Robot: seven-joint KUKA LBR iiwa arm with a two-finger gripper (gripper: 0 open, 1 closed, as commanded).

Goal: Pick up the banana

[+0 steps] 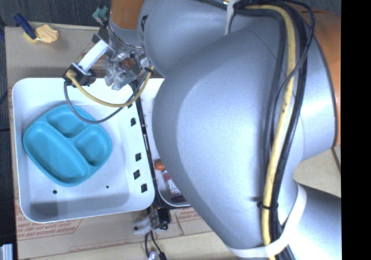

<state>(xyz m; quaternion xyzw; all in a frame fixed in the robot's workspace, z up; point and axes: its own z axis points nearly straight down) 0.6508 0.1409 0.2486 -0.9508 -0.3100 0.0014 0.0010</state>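
Note:
My gripper point(123, 70) hangs over the far edge of the bench, above the top right corner of the left bin point(87, 195) and close to the divider between the two bins. Cables and a white fitting crowd around it, so its state is unclear. The grey arm point(232, 114) fills the right side of the view and covers nearly all of the right bin point(169, 198).
A blue divided plate point(66, 144) lies in the left bin's left half. A yellow cable point(104, 102) loops from the wrist over that bin. A small reddish item point(162, 172) peeks out in the right bin's visible strip. A tan object point(45, 33) lies on the bench at the far left.

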